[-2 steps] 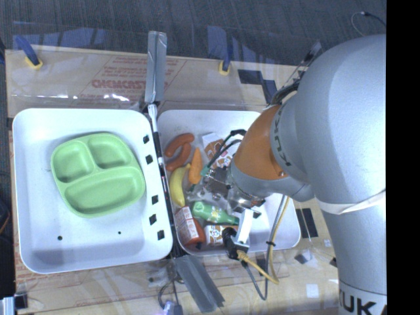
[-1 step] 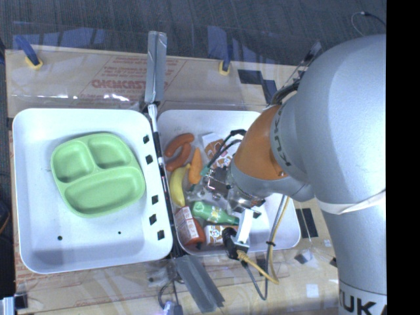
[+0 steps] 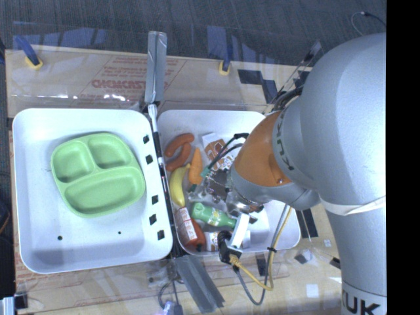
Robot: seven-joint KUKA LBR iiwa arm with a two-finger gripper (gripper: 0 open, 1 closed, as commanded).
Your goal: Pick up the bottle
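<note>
Fig. legend, largest to smallest. Arm [image 3: 341,143]: one, entering from frame right, bent down over the right bin so the wrist sits above the clutter at centre-right. Bins: two, side by side; left bin [image 3: 39,241] fills the left half of the frame, right bin [image 3: 197,120] lies at centre, much of it under the arm. Plate [image 3: 98,172]: one, green, three compartments, lying flat in the left bin, well apart from the pick zone. Gripper [image 3: 220,189]: one, low over the right bin's middle, just above the bottle; whether it is apart or together cannot be told, as the wrist covers it. Bottle [image 3: 213,216]: one, green, lying on its side at the lower part of the right bin, prob. just below the gripper; not seen clamped. Other items in the right bin, packed close: one banana [image 3: 177,186] along the left wall, one sausage [image 3: 179,146] at upper left, one carrot [image 3: 196,166] beside it, one red-labelled container [image 3: 187,227] near the lower left corner. Crowding prob. makes a clean approach to the bottle awkward.
</note>
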